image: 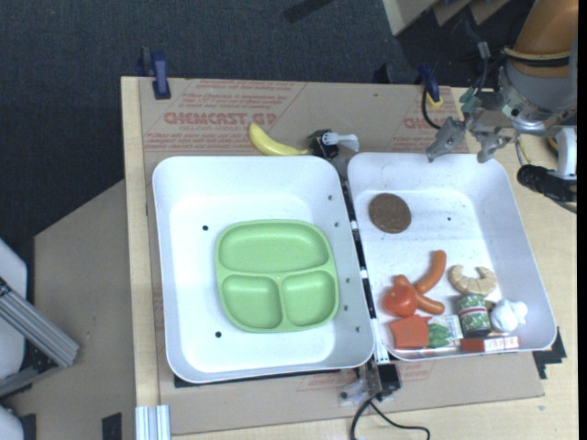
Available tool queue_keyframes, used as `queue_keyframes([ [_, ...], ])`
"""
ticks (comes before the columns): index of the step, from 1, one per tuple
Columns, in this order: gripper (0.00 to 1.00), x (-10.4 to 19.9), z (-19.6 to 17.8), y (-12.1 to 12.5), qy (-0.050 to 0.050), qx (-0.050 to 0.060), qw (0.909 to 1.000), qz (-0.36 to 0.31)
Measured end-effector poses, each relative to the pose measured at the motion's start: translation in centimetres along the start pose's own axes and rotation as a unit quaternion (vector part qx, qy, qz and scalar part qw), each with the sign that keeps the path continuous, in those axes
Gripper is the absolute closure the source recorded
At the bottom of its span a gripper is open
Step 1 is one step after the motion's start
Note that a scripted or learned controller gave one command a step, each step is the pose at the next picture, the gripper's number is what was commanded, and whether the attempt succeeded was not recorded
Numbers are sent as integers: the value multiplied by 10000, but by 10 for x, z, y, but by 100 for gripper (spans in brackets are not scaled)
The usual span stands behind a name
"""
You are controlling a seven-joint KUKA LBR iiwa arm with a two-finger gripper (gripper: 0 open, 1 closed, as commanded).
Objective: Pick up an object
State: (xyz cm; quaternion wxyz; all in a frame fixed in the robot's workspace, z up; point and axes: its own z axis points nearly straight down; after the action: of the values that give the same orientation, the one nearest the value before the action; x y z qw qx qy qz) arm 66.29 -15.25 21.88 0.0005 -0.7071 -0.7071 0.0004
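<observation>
Camera view, as we find it: the gripper (466, 142) hangs over the far rim of the right bin (514, 200), jaws spread apart with nothing between them. Below and nearer than the jaws we note a brown disc (390, 213), then a sausage (429, 272), red pepper (401, 298) and small can (474, 316). Left of the jaws a banana (272, 142) lies outside the bins.

Bright, even overhead light, soft focus throughout.
The two white bins (183, 246) glare almost featureless; shadows stay faint and short; fine detail on the toy food blurs; the dark floor (64, 81) looks grainy.
</observation>
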Motion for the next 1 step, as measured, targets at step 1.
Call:
queue_keyframes([
  [1, 0, -21, 53, -89, 8, 49, 10000, 25],
])
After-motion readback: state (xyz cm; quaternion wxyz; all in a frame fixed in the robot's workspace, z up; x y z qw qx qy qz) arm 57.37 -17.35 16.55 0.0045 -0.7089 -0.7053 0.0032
